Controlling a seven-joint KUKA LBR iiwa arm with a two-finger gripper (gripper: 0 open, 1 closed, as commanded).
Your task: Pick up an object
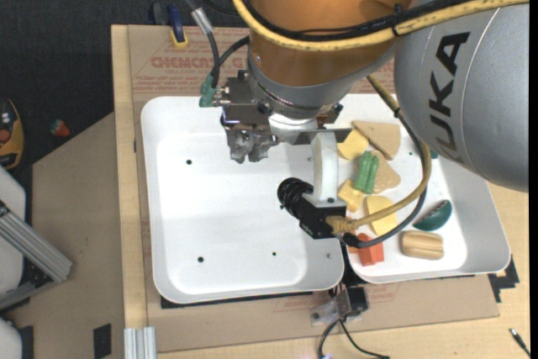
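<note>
Several toy foods (370, 172) crowd the right bin (483, 256), presumably as picking stock, while the gripper (250, 149) hangs over the left bin (193, 214), its fingers' state unclear.

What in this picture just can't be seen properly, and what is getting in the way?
- Right bin: its far part is hidden by the grey arm.
- Tan wedge and green piece: in the pile, partly overlapped by neighbours.
- Teal object: partly behind the yellow cable; shape unclear.
- Gripper: dark and small under the orange band; its state cannot be told.
</note>
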